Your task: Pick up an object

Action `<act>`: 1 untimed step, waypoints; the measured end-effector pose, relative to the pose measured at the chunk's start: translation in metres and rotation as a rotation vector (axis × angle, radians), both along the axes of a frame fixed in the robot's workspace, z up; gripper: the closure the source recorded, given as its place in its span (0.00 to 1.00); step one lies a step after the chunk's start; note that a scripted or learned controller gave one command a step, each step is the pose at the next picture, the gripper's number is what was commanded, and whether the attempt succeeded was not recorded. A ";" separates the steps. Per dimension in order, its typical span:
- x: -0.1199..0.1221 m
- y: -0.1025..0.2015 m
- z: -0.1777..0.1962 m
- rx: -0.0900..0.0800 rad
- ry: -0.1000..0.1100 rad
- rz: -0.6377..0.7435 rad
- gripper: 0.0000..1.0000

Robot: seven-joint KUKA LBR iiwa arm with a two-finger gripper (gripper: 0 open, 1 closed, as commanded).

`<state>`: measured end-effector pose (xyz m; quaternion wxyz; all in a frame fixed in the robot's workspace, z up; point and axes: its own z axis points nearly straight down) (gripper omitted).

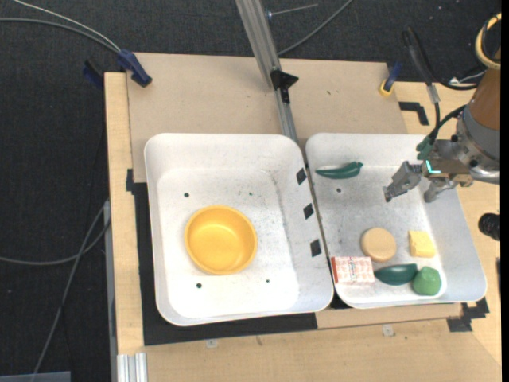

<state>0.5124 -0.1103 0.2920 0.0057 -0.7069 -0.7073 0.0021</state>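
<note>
Open gripper hangs over the right bin, nothing in its fingers

Lowest in the frame, along the front edge of the right bin (477, 281), sits a row of small things: a red and white packet (351, 270) at the left, a dark green pod-shaped piece (395, 274) just beside it, and a bright green lump (427, 282) touching the pod's right end. Just above them lie a tan round disc (378, 243) and a yellow block (422, 243), near each other but apart. A second dark green piece (339, 169), long and curved, lies alone at the bin's upper left.

From the right of the frame the arm (487, 118) reaches in. Its gripper (415, 185) is over the upper right part of this bin with its two fingers spread apart, one (398, 183) toward the left and one (434, 188) toward the right. Nothing is between them. It is above the yellow block and the disc in the picture, apart from both.

At the left, the other bin (171, 169) holds a yellow bowl (221, 239), upright, in its lower left part. A metal pole (258, 22) slants down from the top of the frame toward the gap between the bins.
</note>
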 end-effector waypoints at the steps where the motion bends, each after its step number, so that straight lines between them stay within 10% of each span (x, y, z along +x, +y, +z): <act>1: 0.000 0.000 0.002 0.000 -0.004 0.000 0.00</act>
